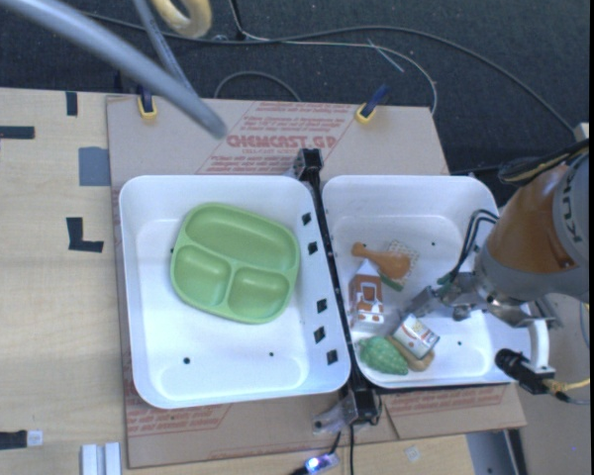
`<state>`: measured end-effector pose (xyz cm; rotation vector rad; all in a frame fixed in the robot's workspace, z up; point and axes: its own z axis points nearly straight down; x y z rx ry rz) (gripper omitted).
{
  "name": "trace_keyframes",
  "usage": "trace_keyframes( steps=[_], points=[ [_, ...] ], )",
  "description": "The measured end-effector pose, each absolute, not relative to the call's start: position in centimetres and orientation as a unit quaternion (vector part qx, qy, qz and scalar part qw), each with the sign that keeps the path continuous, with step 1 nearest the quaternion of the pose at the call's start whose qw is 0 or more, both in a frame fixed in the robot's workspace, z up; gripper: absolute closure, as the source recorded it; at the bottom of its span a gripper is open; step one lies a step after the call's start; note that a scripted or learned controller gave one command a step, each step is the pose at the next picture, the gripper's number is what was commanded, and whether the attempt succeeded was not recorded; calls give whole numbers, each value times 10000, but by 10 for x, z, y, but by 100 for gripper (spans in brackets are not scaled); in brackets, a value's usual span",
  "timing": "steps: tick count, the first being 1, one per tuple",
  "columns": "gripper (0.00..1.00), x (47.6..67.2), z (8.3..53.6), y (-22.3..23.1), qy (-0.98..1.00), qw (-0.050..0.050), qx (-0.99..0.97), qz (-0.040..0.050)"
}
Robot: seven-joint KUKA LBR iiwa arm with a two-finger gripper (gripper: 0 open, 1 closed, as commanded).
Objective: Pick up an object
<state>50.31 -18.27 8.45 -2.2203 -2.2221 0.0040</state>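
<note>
The right bin [406,191] holds a brown chicken-leg toy [381,259], a small orange-and-white box [366,300], a white-and-tan packet [416,339] and a green leafy toy [383,355]. My gripper [438,301] hangs low over this bin, just up and right of the packet, with its dark fingers pointing left toward the toys. Nothing shows between the fingers. The arm, with its orange band [535,231], comes in from the right.
The left bin [148,265] carries a green divided plate [236,262]. A black divider [322,265] runs between the bins. A grey pole [109,38] crosses the top left, and cables lie on the dark floor behind.
</note>
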Motion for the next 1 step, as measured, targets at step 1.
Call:
trace_keyframes(
  steps=[1],
  points=[
    [100, 504, 98, -183, -7076, -6, -7066, 3]
  ],
)
